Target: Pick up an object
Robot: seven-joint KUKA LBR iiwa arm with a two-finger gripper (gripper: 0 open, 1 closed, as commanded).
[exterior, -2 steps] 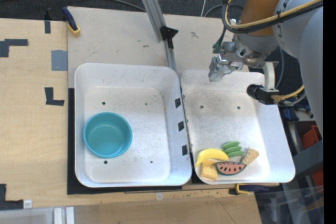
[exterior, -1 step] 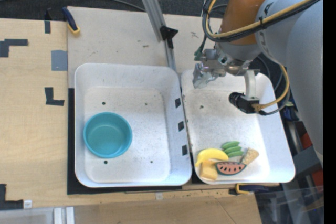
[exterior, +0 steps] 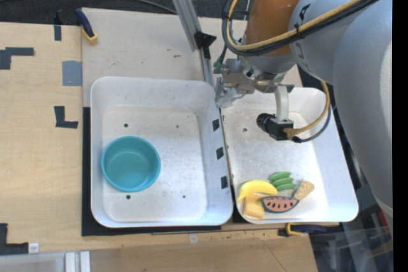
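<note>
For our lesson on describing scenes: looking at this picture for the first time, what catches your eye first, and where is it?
The big grey arm with its orange band dominates the upper right, reaching down over the inner edge of the right bin. A teal bowl stands alone in the left bin, at its near left. Colourful toy food, including a watermelon slice and banana, clusters at the right bin's near edge.

Grey arm (exterior: 357, 60) reaching in from the right, orange band (exterior: 275, 6) above the wrist, gripper (exterior: 228, 93) hanging low, pointing down
</note>
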